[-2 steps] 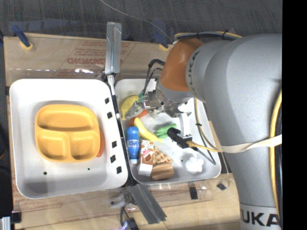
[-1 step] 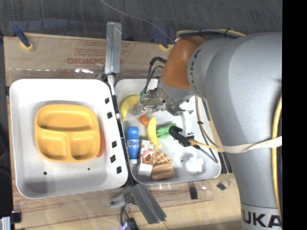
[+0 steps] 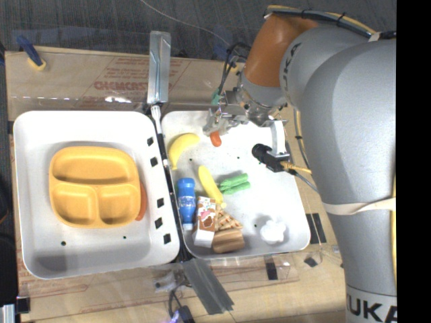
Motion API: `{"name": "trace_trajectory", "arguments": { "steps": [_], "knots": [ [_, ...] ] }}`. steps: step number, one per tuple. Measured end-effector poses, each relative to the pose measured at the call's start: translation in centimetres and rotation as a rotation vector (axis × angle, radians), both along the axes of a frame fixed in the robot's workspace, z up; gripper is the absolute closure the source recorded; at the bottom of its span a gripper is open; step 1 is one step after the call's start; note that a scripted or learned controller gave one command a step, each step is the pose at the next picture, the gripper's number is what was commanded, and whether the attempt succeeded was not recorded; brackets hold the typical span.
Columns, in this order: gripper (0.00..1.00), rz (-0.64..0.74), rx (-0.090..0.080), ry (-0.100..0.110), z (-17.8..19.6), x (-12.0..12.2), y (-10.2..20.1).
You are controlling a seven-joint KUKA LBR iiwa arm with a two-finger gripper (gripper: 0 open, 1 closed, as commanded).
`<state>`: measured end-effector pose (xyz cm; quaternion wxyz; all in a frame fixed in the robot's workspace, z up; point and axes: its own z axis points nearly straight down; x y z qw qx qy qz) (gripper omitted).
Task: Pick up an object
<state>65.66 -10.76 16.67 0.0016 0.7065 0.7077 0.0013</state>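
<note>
Right bin (image 3: 296, 237) crowded at left w/ banana (image 3: 180, 145), bottle (image 3: 186, 200); open floor btwn peas (image 3: 234, 183) & right wall

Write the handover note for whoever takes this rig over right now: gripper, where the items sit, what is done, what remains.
Gripper: low over the far edge of the right bin, a small orange-red piece right below it; I cannot tell whether it is gripped.
Right bin: two bananas, green toy, blue bottle, snack packets, white lump.
Left bin: yellow divided tray.
Done: arm is down in the right bin.
Left: confirm a grasp and lift an item clear.
</note>
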Motion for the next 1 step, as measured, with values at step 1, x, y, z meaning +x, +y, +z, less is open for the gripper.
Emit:
{"name": "trace_trajectory", "arguments": {
  "steps": [1],
  "knots": [
    [1.0,-0.088,0.001,0.004,2.55,-0.3,3.46]
  ]
}}
